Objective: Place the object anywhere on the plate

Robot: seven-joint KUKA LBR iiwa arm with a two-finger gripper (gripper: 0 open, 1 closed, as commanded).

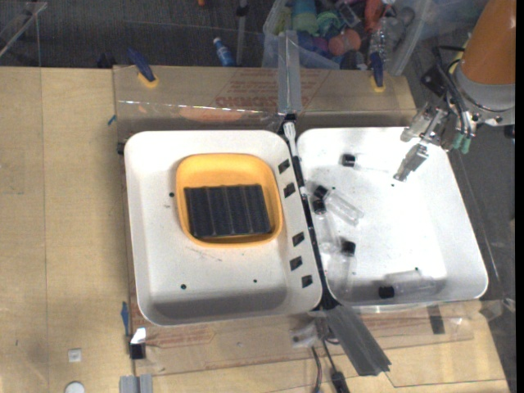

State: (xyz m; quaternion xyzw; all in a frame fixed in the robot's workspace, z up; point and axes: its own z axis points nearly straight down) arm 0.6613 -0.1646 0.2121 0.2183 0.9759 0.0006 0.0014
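The end effector [422, 146] is seen above the far right corner of the right bin [467, 244]; whether anything is grasped cannot be told. The pick step is judged to be in hand. The objects appear to be clear tubes with dark caps: one [336, 205] lies near the divider, long axis running diagonally from far-left to near-right, dark end pointing far-left. A descent and grasp are called for next, then transfer to the plate [192, 174] in the left bin [155, 285].
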